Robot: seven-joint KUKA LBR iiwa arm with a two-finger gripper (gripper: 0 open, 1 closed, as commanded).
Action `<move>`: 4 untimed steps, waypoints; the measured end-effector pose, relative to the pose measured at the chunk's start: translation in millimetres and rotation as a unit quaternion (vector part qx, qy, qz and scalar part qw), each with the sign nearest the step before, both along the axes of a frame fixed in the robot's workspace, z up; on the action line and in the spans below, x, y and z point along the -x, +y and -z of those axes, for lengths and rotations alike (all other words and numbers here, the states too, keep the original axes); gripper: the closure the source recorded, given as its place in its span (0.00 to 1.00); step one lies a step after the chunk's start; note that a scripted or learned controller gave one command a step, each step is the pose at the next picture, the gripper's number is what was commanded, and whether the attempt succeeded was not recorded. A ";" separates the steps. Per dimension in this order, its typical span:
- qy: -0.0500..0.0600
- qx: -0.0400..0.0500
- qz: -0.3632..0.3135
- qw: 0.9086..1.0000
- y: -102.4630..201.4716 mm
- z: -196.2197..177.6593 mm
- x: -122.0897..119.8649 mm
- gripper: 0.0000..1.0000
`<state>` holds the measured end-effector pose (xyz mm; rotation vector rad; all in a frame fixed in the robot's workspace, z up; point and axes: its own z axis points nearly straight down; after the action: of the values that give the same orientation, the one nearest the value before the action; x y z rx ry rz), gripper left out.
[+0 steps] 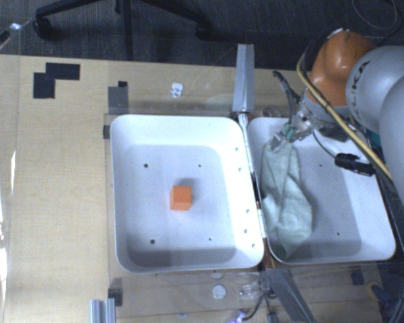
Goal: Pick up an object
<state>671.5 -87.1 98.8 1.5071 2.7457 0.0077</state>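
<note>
Cloth (286,197) hangs lengthwise from gripper (287,134), top pinched, bottom in right bin (363,247).

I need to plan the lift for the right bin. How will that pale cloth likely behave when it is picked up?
The cloth lies crumpled and folded, so it is probably floppy and would drape and trail from the gripper at its top end. It looks thin, so likely light. Its lower end may drag along the right bin.

Pale wood-look tabletop (60,200), smooth with a slight sheen. Both white bins look like moulded plastic, satin-smooth: left bin (131,180), right bin (363,214). The grey-green cloth (286,197) is soft, matt, crumpled. The orange block (181,198) is matt.
</note>
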 end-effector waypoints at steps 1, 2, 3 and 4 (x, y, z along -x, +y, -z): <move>0.000 0.001 -0.042 0.999 14.7 -99.2 0.4 1.00; -0.003 0.001 -0.043 0.999 16.1 -109.9 -1.1 1.00; 0.001 0.001 -0.082 0.997 16.2 -97.9 5.9 1.00; -0.001 0.001 -0.069 0.998 -28.8 1.0 18.6 1.00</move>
<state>652.9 -115.9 97.8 1.3133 2.8413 0.0067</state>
